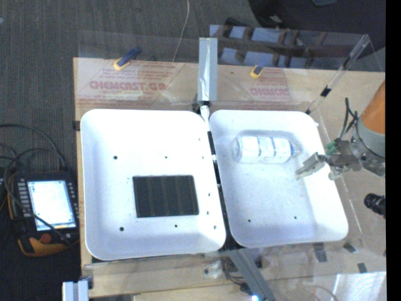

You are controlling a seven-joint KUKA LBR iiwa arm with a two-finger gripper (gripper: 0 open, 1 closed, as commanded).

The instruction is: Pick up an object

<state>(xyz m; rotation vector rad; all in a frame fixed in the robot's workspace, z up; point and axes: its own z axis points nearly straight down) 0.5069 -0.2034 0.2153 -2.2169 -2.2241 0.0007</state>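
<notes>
Overhead, two shallow white bins sit side by side on a tan desk (94, 86), their plastic walls smooth with rounded corners and a few small dark dots on the floors. The left bin (100, 143) carries a flat, dark rectangular pad (166, 195) with faint ribs running across it, lying near the middle of the floor. The right bin (326, 224) holds a pale, cylindrical object (264, 148), whitish and slightly translucent, banded into segments, lying on its side in the far half of the floor close to the back wall.

At the right bin's right rim hangs the tool (311, 165), a grey metal piece with a pale fingertip reaching over the bin's edge. It sits just right of the cylinder, apart from it, with nothing seen between its fingers; whether they are spread or closed I cannot tell. Behind it the arm (376, 115) shows its orange band.

A clear sheet stands along the desk's back, held by yellow clamps (127, 58). On the floor to the left lies a pendant (45, 204) with a bright screen.
</notes>
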